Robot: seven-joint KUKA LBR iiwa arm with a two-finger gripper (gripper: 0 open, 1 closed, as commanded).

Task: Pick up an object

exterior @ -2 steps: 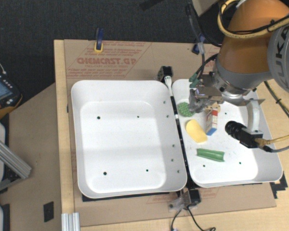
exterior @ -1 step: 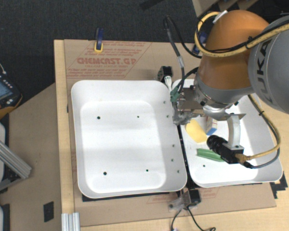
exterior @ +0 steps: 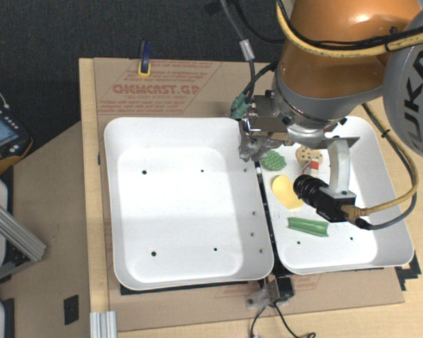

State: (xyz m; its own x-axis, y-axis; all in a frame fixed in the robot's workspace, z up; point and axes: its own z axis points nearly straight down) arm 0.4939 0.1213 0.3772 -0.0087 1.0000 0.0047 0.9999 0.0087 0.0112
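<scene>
The gripper (exterior: 256, 145) hangs over the right bin (exterior: 388, 248), beside a green round piece (exterior: 273, 162). A yellow piece (exterior: 287, 191) lies near that green one.

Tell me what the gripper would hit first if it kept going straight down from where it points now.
Probably the round green object in the right bin, close to the left wall: the gripper hangs just beside it. Depth is unclear from this slant, so it might meet the bin floor instead.

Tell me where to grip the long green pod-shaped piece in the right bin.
Grip the long green pod-shaped piece at its middle, from above, fingers across its narrow width. It lies flat, stretching left to right, with bare right bin floor on its near side; the yellow lump sits just behind.
</scene>
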